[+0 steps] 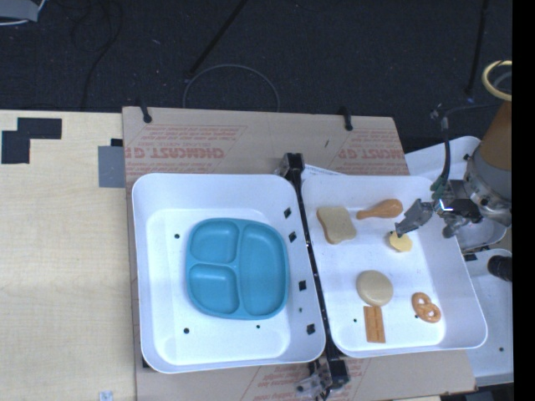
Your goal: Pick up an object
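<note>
Jaws point(407, 228) low over yellow piece point(400, 242)

Pale wooden bench point(58, 249) bearing a cardboard sheet point(251, 144); two white bins point(167, 192) side by side upon the sheet.

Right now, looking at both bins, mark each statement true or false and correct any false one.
1. The blue divided plate lies in the left bin. True.
2. The pretzel sits on the blue plate. False: it lies in the right bin.
3. The hand is above the right bin near a small yellow piece. True.
4. The drumstick lies outside both bins. False: it is in the right bin.
</note>
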Available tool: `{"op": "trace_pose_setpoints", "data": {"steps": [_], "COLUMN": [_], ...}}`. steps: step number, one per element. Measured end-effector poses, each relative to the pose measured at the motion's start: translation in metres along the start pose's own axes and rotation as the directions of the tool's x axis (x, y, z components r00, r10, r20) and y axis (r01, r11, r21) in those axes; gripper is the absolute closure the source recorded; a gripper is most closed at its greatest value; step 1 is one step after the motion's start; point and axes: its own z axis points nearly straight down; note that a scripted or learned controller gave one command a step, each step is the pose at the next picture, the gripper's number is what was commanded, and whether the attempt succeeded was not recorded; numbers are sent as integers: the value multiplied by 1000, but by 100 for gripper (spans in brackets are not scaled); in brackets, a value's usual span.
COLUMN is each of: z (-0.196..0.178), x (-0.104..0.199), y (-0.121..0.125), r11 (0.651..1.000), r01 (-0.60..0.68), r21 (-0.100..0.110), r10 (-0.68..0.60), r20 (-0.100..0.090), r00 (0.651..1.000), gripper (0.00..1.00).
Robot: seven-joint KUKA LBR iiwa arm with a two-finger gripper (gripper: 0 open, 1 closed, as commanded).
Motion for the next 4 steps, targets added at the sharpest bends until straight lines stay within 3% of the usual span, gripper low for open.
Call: {"op": "trace_pose_setpoints", "data": {"steps": [1,3,4], "z": [-7,121,158], "x": [0,-1,0], "y": [2,-1,0], "r11": [1000,1000,1000], "r01": [2,2,1], "r21": [-11,-6,-11], "r10": [-2,-2,-1], "r20": [2,0,2], "r00": [1000,1000,1000], "gripper": [0,0,0]}}
